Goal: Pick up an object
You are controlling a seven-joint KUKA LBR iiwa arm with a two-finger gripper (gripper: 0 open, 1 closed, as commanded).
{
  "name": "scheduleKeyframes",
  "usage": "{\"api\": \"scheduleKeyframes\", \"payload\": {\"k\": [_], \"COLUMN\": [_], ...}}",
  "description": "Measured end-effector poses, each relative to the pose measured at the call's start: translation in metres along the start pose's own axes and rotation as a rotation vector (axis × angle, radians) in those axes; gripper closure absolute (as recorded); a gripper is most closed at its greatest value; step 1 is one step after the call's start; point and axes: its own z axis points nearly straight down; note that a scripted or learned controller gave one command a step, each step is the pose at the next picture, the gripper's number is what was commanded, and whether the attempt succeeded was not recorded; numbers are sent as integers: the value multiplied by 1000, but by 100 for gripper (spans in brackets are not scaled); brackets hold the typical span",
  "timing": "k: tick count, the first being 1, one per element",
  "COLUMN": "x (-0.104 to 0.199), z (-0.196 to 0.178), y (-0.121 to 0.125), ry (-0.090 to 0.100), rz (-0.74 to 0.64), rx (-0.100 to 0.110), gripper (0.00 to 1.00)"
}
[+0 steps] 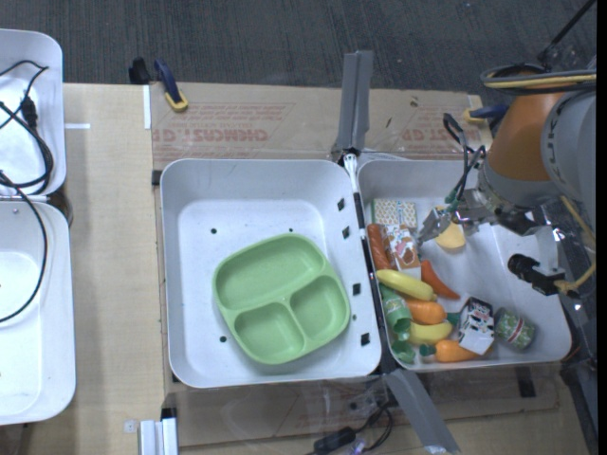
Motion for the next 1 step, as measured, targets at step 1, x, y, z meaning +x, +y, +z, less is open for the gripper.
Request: {"api": "scheduleKeyframes", "payload": {"k": [1], "x": [-12], "z": [0], "y": [-33], "ry": [1], "rz": [151], "rx": [1], "gripper": [0]}}
